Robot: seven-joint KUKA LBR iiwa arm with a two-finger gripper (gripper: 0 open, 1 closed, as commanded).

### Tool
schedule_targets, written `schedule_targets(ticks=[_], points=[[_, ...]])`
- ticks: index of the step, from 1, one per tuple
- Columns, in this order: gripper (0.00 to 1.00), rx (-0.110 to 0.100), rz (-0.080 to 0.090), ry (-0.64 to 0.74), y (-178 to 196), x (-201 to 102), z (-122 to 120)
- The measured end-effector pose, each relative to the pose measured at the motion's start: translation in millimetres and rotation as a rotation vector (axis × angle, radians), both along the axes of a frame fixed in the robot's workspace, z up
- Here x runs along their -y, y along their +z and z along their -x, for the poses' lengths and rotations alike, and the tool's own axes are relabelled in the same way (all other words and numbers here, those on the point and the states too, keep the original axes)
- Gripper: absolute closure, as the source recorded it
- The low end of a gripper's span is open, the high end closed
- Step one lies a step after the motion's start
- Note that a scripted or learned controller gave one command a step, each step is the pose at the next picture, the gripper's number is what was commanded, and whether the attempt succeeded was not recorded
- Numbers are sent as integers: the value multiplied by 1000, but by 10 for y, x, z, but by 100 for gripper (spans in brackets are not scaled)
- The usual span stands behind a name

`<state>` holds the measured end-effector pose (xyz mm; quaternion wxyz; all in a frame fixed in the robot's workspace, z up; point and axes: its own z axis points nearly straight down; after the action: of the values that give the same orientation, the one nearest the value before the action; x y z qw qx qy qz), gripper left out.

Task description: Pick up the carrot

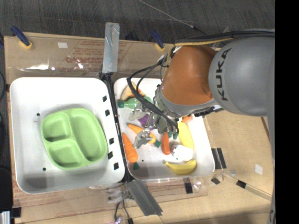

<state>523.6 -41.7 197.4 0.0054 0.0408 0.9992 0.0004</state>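
Wood-tone counter (243, 139) with a cardboard sheet under two shallow white bins side by side, dark carpet-like floor along the top. Left bin (28, 97) holds a light green divided plate (73, 137) with three compartments, sitting roughly centre. Right bin (204, 146) is cluttered with toy food. Carrot (130, 148) lies against the right bin's left wall, near the front, orange, angled slightly, tip toward the front edge. A second orange piece (166, 143) sits further right in the same bin, just beside a yellow banana (183, 164) that curves along the front right corner. A white item (181, 150) rests near the banana. Purple and green bits (145, 118) are bunched in the middle of the bin under the arm. Grey arm (243, 73) with its orange band (187, 76) comes in from the right and covers the upper half of the right bin. Claw (161, 125) hangs over the bin's middle clutter, apart from the carrot; cannot tell whether it is open or closed, wrist and cables block it.
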Motion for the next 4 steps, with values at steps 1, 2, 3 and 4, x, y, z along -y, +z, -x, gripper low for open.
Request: schedule_targets(ticks=[1, 2, 3, 4], points=[[0, -13, 0, -77, -62, 114, 448], [0, -14, 0, -112, -502, 500, 170], [0, -15, 0, -61, -1077, 482, 38], [100, -10, 1, -52, -959, 468, 15]])
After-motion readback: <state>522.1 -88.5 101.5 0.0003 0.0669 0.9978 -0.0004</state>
